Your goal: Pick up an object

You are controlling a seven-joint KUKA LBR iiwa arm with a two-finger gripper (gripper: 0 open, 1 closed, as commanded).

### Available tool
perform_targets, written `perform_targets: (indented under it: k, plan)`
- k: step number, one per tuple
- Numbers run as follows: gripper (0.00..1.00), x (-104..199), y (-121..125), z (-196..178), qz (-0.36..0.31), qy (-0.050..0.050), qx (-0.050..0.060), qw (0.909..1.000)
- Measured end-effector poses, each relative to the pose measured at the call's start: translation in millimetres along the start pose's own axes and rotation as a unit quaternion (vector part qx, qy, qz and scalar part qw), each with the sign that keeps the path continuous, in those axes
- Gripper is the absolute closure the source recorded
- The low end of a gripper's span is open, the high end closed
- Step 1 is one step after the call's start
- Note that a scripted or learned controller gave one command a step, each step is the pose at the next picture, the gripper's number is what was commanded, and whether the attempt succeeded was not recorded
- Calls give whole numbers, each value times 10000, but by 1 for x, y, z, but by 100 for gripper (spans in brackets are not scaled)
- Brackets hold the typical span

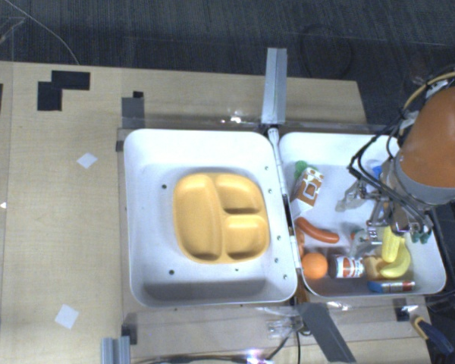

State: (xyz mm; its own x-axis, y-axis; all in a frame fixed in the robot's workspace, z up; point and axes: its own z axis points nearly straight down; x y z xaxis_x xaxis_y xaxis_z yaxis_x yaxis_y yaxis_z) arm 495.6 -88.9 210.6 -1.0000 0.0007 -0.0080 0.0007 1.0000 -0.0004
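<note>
Two shallow white bins sat side by side on the pale wooden surface point(53, 226). The left bin point(148, 203) held a yellow divided tray point(218, 217), lying flat near the bin's middle, with one long compartment on its left side and two smaller ones on its right.

The right bin point(330, 146) carried the loose objects. A small orange-and-white carton point(309, 186) lay tilted in the upper left part, with a green item point(299, 168) just behind it. Below them a red sausage point(318, 232) lay across the bin floor. Along the near wall stood a row: an orange ball point(314, 265), a small can with a red-and-white label point(349, 267) lying on its side just beside the ball, and a yellow banana point(395, 253) further right. A thin red-and-blue item point(390, 285) lay against the near rim, under the banana.

The grey arm, with its orange band point(437, 142), reached in from the right over the right bin. The hand point(379, 226) hung low over the bin's right half, just above the banana and near the can. Cabling and the wrist hid the tips, so whether the hand was apart or together could not be told, and nothing was seen held in it.
</note>
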Motion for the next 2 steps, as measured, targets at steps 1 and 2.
perform_targets:
  k: [1,2]
  plan:
    - [0,10,-86,79,323,38,5,9995]
    - [0,6,-56,120,2200,-27,9,9755]
